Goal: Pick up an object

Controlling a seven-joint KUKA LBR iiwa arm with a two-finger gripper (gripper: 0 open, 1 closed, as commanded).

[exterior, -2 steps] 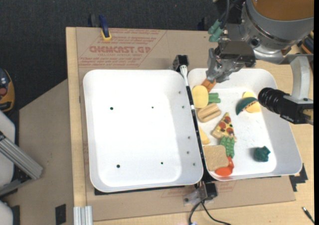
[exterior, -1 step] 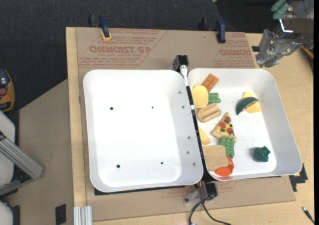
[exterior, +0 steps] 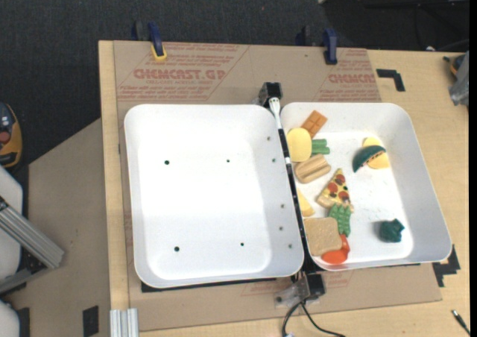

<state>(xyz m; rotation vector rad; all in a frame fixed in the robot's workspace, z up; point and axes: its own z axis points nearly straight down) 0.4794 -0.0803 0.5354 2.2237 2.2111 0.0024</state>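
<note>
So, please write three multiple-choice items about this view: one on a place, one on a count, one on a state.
1. Where do the toy foods lie?
A. left bin
B. right bin
C. on the cardboard

2. How many blue clamps hold the far edge of the board?
A. two
B. four
C. none

3. How does the pizza slice lie?
A. alone in a corner
B. among other pieces
C. outside the bins

Key: 1 B, all pieces sit in the right bin. 2 A, one blue clamp and another. 3 B, the pizza slice lies between the hot dog and the bread slice.
</note>
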